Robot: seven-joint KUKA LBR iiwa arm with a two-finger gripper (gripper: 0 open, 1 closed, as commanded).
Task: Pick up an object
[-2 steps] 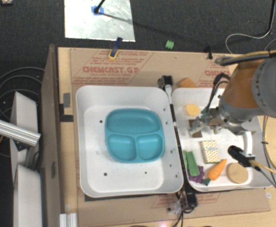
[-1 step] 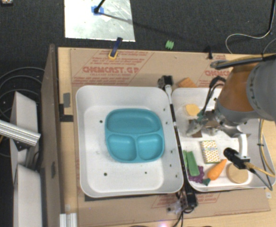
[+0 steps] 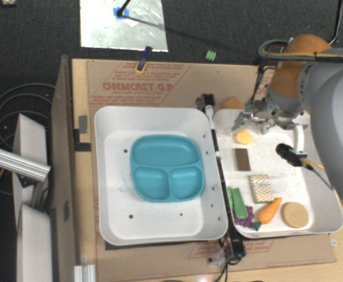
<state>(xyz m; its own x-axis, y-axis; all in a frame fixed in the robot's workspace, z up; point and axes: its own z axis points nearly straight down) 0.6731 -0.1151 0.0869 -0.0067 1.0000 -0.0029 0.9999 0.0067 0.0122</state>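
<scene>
- The gripper (image 3: pixel 255 121) sits low over the back end of the right bin (image 3: pixel 327 213). From this angle I honestly can't tell if it's clamped or loose, and nothing is visibly in its grasp.
- The closest pickable thing is a yellow lump (image 3: pixel 244 137) lying on the bin floor just in front of the gripper. It looks apart from it, not touching.
- An orange piece (image 3: pixel 232 103) is right at the bin's back rim, just behind and left of the gripper.
- Further toward the front, a brown block (image 3: pixel 241 159) lies near the divider side, then a patterned square (image 3: pixel 261 188).
- The front corner is crowded: a green strip (image 3: pixel 238 201), a carrot (image 3: pixel 269 210), a purple bit (image 3: pixel 251 221) tucked under those two, and a tan disc (image 3: pixel 295 214) beside the carrot.
- The left bin (image 3: pixel 110 128) just has a blue divided tray (image 3: pixel 167 168) in the middle, well away from the arm.
- Both bins sit on a cardboard sheet (image 3: pixel 136 84) with red print.
- Dark carpet surrounds the bench, with a shiny sheet (image 3: pixel 123 16) behind it and black cables (image 3: pixel 19 104) off to the left.
</scene>
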